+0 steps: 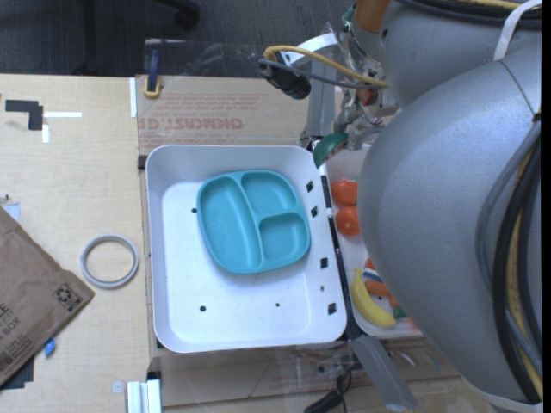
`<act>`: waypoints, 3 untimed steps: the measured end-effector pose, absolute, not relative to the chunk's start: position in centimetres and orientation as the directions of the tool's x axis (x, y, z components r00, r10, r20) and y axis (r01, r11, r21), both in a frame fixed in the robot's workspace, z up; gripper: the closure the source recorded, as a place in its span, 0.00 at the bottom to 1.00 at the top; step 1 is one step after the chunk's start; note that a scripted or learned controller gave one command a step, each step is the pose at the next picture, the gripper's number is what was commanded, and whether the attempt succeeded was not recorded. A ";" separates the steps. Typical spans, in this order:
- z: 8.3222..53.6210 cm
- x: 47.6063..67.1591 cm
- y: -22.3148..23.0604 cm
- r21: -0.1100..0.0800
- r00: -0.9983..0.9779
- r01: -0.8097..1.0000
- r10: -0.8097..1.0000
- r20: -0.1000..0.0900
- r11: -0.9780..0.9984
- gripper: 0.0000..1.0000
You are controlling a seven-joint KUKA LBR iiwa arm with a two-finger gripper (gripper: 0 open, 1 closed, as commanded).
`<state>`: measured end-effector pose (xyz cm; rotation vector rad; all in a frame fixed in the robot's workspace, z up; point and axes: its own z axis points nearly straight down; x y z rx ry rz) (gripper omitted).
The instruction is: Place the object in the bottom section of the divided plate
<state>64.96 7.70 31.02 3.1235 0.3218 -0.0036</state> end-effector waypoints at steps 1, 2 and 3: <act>29.7 64.9 8.6 0.001 0.980 0.197 0.197 -0.003 -0.980 1.00; 25.0 63.1 19.0 0.001 0.980 0.197 0.197 -0.003 -0.980 1.00; 21.5 65.4 20.4 0.002 0.981 0.196 0.196 -0.002 -0.981 1.00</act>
